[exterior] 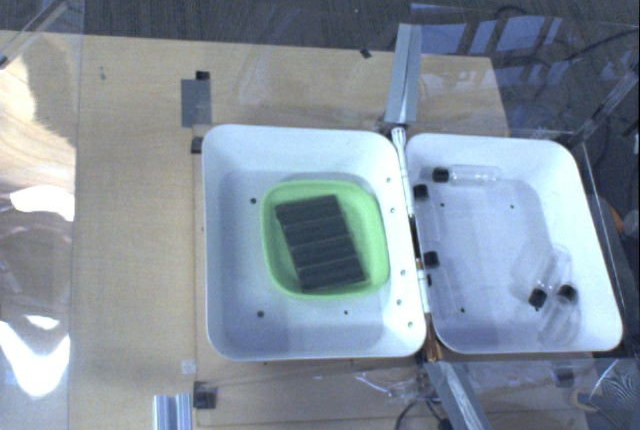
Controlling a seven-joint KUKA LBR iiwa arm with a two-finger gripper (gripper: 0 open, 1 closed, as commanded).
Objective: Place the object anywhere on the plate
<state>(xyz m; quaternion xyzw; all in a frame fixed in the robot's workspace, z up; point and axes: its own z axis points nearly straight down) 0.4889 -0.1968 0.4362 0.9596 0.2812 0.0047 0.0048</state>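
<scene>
Dark ribbed carpet runs behind a pale wooden bench point(120, 248), and from my seat I see two shallow white bins on it side by side. On my screen the left bin point(225, 318) holds a lime-green plate point(275, 258), squarish with rounded corners, sitting roughly in the middle of the bin floor. A dark grey ridged block point(320, 243) lies flat on the plate, turned a little off square and fully inside its rim. Over in the right bin point(590, 218) I can make out a clear tube with a black cap point(460, 176) lying near the far wall, and two more clear capped vials point(552, 293) close together near the right-hand near corner. A grey metal post point(403, 78) stands behind the seam between the bins
</scene>
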